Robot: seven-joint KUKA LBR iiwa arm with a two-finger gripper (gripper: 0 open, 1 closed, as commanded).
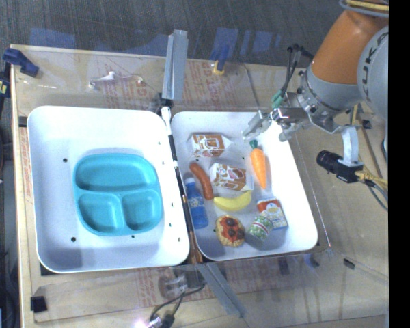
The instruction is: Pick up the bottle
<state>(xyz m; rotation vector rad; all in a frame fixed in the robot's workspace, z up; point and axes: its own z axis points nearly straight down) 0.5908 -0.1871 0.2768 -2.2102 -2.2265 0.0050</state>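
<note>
The bottle (195, 202) is small and blue with a pale cap. It lies along the left wall of the right bin (304, 197), beside a sausage (200, 180). My gripper (268, 127) hangs over the far right part of that bin, just above the leafy end of a carrot (259, 168). Its fingers stand open with nothing between them. It is well to the right of the bottle and farther back.
The right bin also holds two brown-and-white packets (208, 143) (229, 176), a banana (232, 201), a small carton (272, 214), a green-and-white cup (260, 227) and a toy tart (230, 231). A blue divided tray (116, 192) lies in the left bin (41, 183).
</note>
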